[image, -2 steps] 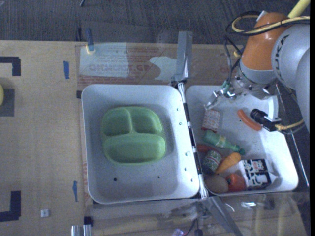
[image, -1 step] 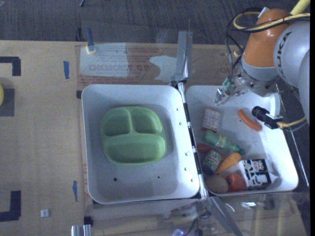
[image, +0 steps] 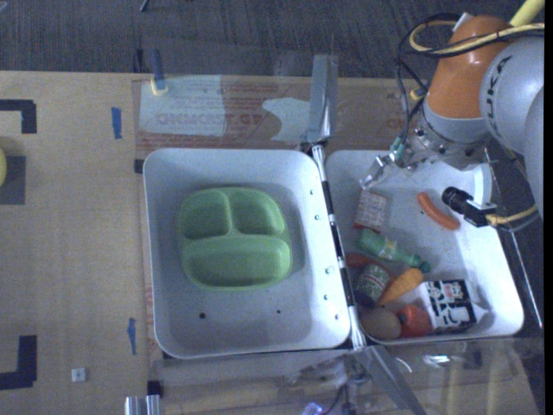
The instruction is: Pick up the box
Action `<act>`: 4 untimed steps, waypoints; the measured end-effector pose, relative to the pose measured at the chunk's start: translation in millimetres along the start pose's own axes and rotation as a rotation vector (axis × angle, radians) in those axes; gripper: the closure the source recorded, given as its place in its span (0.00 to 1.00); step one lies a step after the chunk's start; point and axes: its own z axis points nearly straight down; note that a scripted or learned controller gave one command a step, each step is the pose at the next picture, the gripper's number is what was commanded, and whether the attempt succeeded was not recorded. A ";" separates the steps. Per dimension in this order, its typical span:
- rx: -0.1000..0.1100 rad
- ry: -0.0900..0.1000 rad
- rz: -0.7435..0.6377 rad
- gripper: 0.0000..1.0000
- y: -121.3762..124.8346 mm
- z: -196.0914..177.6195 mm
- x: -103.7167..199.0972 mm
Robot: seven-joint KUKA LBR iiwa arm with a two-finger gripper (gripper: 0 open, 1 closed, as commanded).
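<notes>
right, my arm (image: 484, 76) comes in over the far corner of the right bin (image: 505, 271), orange band up top, and my gripper (image: 383, 169) hangs just above the box (image: 371, 208). the box is a small tan carton lying flat on the bin floor, close to the wall that divides the two bins. my fingers look parted a little with nothing between them, though the view is blurry there and i can't be sure how wide the gap is. the box sits free beneath the tips, not clamped.

taking the box as my marker: away from the dividing wall and level with it lies an orange sausage-like piece (image: 438, 211). nearer the camera, just beside the box, a green bottle (image: 389, 249) lies on its side. beyond that bottle, still nearer the camera, come a small green can (image: 372, 281), a carrot (image: 403, 285), a brownish round thing (image: 381, 322) and a black and white carton (image: 448, 304), all crowded together. across the wall from the box, the left bin (image: 164, 232) holds a green divided plate (image: 233, 238).
</notes>
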 end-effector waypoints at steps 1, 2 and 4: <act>-0.011 0.001 0.157 0.00 -21.1 38.3 18.7; -0.017 -0.001 0.156 1.00 -19.1 26.3 18.0; 0.008 0.007 0.009 0.00 -35.5 47.9 24.6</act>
